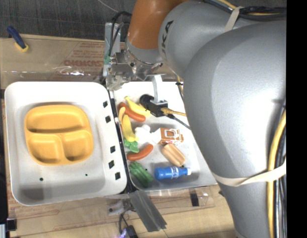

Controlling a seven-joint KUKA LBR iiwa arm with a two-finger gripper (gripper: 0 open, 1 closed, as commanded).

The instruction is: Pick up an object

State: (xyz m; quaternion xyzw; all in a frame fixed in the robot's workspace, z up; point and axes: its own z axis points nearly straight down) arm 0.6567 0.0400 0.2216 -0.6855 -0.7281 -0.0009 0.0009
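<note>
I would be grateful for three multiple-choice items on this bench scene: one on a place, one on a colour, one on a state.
1. Where does the yellow three-compartment plastic tray sit?
A. left white bin
B. right white bin
C. on the cardboard

2. What colour is the small plastic bottle with the white cap?
A. red
B. blue
C. green

3. How does that bottle rest?
A. upright
B. on its side
C. in the tray

Answers: 1 A, the tray fills the left white bin. 2 B, its body is blue. 3 B, it lies flat in the right white bin.

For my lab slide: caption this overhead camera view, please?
Grey KUKA arm hangs over right white bin of toy food; left white bin holds a yellow divided tray.
</note>
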